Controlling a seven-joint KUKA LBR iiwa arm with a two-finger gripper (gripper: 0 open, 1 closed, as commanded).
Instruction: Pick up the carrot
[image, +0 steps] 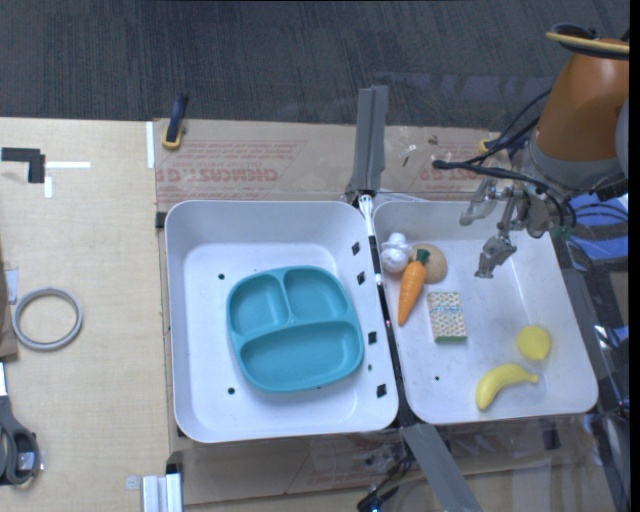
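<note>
Hovering jaws (495, 255), spread unclear, well apart from carrot (410, 291)

We see 2 white bins (180, 330), the left one holding a teal-blue plate (296, 328) with 3 sections. In the right bin (570, 330) we find an orange carrot (410, 290) with a green top, a white garlic bulb (395, 252), a brown round thing (435, 264), a sponge (447, 316) speckled in pale green and yellow, a yellow lemon (534, 343) and a yellow banana (504, 384). At the upper right of the frame we see the arm's orange band (585, 100) above a grey metal gripper (492, 255). The bench (80, 230) is pale wood, with brown cardboard (250, 165) printed in red lettering, and a grey ring (45, 318) at the left.
</note>
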